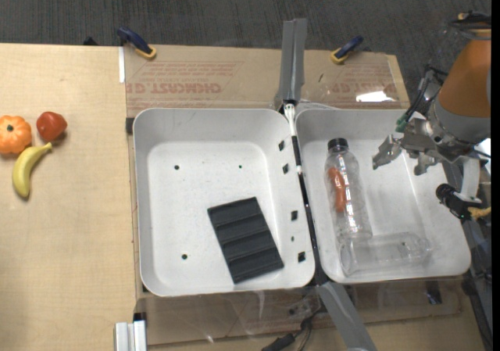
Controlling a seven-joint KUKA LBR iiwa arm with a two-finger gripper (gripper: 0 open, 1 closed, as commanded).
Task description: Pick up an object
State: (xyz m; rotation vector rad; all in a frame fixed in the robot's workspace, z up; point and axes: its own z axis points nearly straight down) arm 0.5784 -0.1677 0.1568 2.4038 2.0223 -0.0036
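In the right bin (437,267) a clear plastic bottle (344,189) with a black cap and an orange label lies lengthwise. A clear plastic container (387,252) lies across the bottle's near end. A black ribbed block (244,239) rests in the left bin (156,185). My gripper (402,159) hangs over the right bin's far right part, to the right of the bottle and apart from it. Its fingers (383,155) are spread open with nothing between them.
On the wooden bench at the far left lie an orange (13,135), a red apple (51,126) and a banana (26,170). A grey divider rail (293,68) runs between the bins. Cardboard (203,80) with two clamps lies behind them.
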